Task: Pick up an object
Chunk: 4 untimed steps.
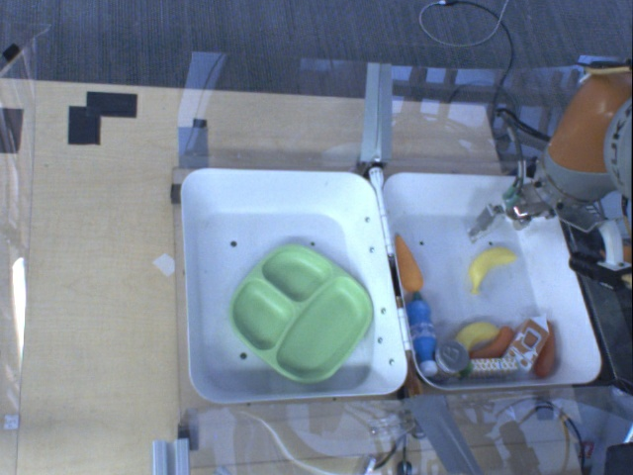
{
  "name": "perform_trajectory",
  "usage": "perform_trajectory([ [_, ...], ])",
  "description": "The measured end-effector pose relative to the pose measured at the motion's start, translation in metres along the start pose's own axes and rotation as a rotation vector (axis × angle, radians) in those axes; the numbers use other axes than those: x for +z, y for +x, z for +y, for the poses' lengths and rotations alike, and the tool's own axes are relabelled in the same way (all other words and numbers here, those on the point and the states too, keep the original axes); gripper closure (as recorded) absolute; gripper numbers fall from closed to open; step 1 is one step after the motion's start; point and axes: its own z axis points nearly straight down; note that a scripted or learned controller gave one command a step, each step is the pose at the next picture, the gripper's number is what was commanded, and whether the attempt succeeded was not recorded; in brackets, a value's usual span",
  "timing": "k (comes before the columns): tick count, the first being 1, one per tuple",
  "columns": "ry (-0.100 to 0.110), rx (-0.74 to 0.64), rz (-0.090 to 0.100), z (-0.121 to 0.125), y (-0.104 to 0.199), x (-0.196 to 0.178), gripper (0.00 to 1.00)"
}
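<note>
My gripper (500, 218) hangs over the far right part of the right bin (584, 310), open, with nothing between its fingers. A yellow banana (492, 263) lies on the bin floor just below and slightly left of it, apart from it. An orange carrot (406, 262) and a blue bottle (420, 327) lie along the bin's left wall. At the near edge a metal can (452, 356), a second yellow fruit (478, 333), a red sausage (498, 342) and an orange carton (530, 339) are crowded together.
The left bin (208, 265) holds a green divided plate (302, 312), tilted near its front. A metal divider (375, 117) stands behind the seam between the bins. Cables (504, 57) run behind the right bin. The tan bench (89, 285) lies to the left.
</note>
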Motion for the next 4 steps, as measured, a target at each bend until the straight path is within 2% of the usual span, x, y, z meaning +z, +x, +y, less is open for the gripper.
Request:
perform_trajectory([
  [1,-0.006,-0.179,-0.004,-0.009,0.045,0.022,0.0],
  [2,-0.011,-0.154,-0.005,-0.038,0.051,0.021,0.0],
  [3,-0.013,-0.156,-0.002,-0.035,0.051,0.012,1.0],
  [4,-0.013,-0.156,-0.002,-0.035,0.051,0.012,0.0],
])
